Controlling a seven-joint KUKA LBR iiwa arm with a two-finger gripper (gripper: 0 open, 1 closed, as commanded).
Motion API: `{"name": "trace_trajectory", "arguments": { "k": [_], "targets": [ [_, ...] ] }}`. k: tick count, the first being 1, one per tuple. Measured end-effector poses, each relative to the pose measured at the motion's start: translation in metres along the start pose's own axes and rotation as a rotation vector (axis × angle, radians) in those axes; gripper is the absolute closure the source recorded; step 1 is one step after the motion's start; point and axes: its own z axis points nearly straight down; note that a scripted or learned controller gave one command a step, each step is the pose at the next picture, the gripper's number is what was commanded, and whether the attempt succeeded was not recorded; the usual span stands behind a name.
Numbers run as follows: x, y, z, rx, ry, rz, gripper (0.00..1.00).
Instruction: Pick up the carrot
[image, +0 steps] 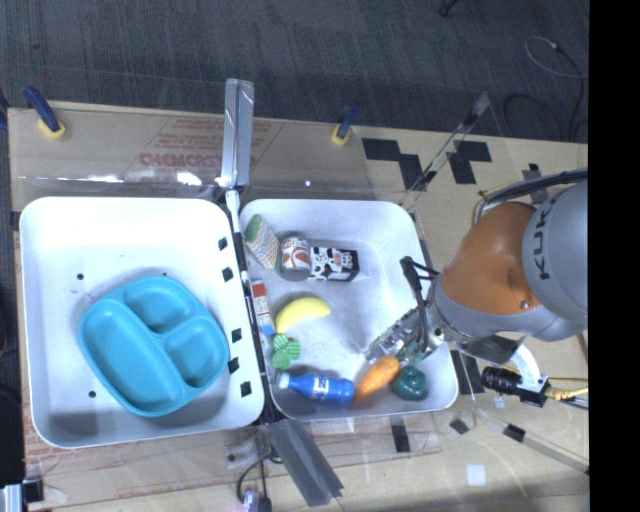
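Carrot (377, 376): lies low in the right bin (330, 213), touching the blue bottle (316, 386).
Fingers (392, 343): just above it; open or closed, I cannot tell.
Do: go straight down.

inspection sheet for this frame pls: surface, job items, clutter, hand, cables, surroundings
Surface: two white bins; left bin holds a blue divided tray.
Job's things: carrot lies near the right bin's front wall.
Clutter: banana, blue bottle, cow-print carton, dark green piece beside the carrot.
Grippers: hand low, just above the carrot; grip unclear.
Cables: cable on the floor behind.
Surroundings: dark carpet, blue clamps.
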Motion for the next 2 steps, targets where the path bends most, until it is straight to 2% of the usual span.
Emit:
{"name": "trace_trajectory", "arguments": {
  "k": [1,2],
  "targets": [
    [0.000,0.000,0.000,0.000,0.000,0.000,0.00],
    [-0.001,-0.002,0.018,-0.001,-0.003,-0.083,0.00]
  ]
}}
